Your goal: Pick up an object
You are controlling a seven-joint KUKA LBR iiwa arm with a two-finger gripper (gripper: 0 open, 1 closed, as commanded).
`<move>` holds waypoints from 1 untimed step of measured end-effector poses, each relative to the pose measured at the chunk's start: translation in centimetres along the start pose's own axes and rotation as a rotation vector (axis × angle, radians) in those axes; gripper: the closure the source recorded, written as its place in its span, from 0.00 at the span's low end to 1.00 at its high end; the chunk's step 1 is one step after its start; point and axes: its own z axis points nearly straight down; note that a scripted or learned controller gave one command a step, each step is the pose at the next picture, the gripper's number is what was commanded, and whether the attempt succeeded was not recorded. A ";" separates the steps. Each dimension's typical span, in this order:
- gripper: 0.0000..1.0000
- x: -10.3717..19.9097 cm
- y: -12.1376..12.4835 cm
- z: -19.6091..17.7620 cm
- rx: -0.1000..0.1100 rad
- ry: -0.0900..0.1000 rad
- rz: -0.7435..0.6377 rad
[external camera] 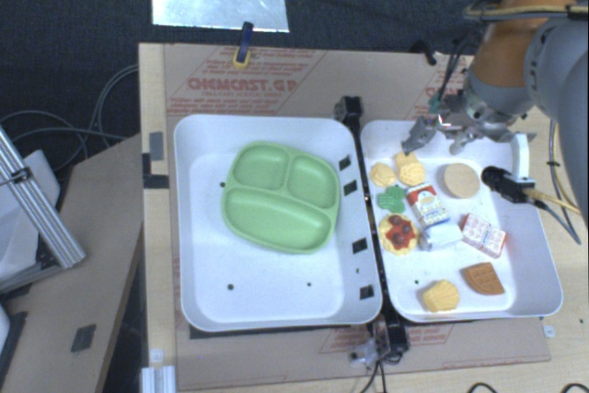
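My gripper hangs over the back of the right bin, its fingers spread open with nothing between them. Just below it lie two yellow toy pieces and a round tan disc. Further toward the front are a green toy, a red and white carton, a pizza slice toy, a red and white packet, a brown toast piece and a yellow piece.
The left bin holds a green divided plate. A black divider with clips runs between the bins. The arm's orange band and grey wrist overhang the right bin's back right corner; a black connector juts beside the disc.
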 end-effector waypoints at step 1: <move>0.00 0.6 0.8 4.9 0.000 0.000 -0.004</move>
